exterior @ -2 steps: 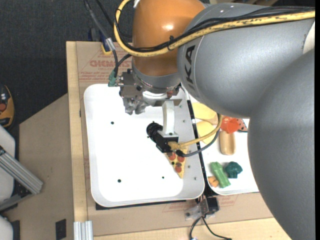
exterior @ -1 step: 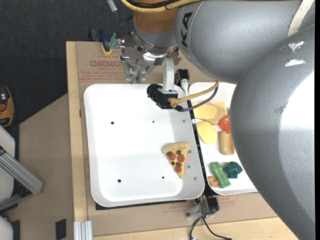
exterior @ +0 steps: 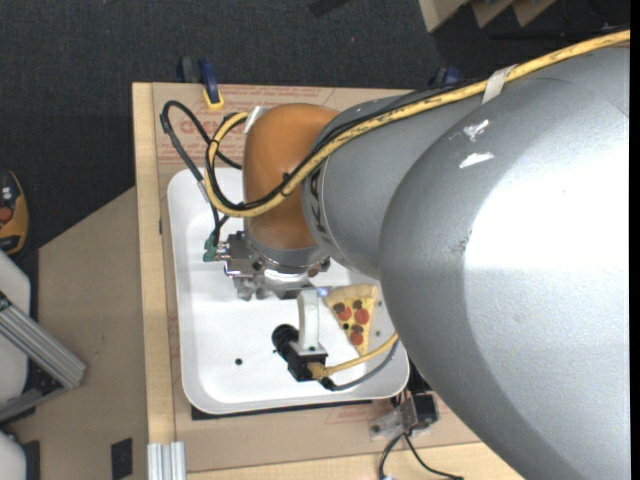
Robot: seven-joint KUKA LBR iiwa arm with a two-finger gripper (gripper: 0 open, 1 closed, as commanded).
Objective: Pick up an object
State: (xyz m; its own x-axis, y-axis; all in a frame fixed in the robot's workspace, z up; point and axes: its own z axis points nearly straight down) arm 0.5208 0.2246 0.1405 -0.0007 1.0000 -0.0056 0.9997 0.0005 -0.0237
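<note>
The gripper (exterior: pixel 262 284) hangs low over the white bin (exterior: pixel 215 373), tucked under the orange band of the arm (exterior: pixel 500 228); whether it is open or closed cannot be told, and nothing shows in its grasp. A yellow pizza-slice toy (exterior: pixel 355 317) with red spots lies flat on the bin floor just beside the gripper, toward the view's right and slightly nearer the camera. The bin sits on the table (exterior: pixel 152 268).

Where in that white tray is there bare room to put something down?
Bare floor lies in the white bin's near-left corner, between its left wall and the gripper, apart from a tiny dark speck. A narrow strip runs up the left wall. It is crowded on the right, where the pizza slice toy lies beside the arm.
</note>
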